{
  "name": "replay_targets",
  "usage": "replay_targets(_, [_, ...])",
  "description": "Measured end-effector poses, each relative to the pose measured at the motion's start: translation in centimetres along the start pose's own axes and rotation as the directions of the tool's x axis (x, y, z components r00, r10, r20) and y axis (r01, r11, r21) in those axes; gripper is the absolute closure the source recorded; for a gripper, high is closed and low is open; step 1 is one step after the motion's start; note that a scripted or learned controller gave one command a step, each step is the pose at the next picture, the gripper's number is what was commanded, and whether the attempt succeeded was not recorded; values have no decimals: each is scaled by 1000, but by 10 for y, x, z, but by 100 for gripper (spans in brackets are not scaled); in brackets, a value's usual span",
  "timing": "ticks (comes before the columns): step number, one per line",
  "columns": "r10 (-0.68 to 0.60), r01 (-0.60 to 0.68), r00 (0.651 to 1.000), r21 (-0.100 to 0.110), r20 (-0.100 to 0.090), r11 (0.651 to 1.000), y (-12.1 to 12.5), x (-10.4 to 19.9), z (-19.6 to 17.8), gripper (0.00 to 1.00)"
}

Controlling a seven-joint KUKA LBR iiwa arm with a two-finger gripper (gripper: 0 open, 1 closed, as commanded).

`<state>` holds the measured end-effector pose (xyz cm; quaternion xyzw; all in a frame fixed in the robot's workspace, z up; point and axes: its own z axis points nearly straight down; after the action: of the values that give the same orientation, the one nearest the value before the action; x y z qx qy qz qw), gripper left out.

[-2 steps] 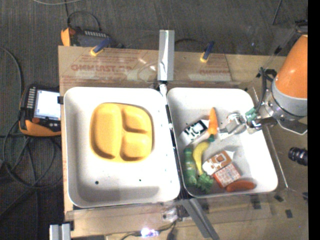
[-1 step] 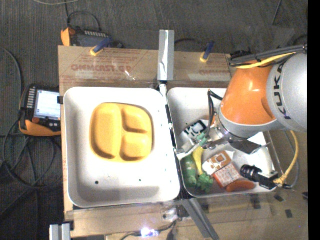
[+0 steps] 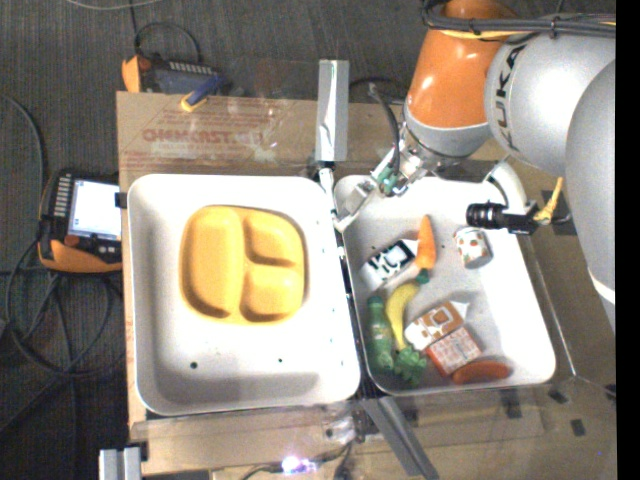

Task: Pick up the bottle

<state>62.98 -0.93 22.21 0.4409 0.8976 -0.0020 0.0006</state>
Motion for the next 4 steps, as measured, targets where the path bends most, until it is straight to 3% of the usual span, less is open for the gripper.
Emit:
replay_targets(1, [11,-11,1000,-1,-5,1000,35,89,-55,0])
replay_targets(2, [-117,117,993,0,-2,993,85,142,-9,0])
replay_targets(3, [325,-325,946,3,0,946,158,174,83,0])
replay_targets(4, [326,-326,945,3,2,945,158,173,82,0])
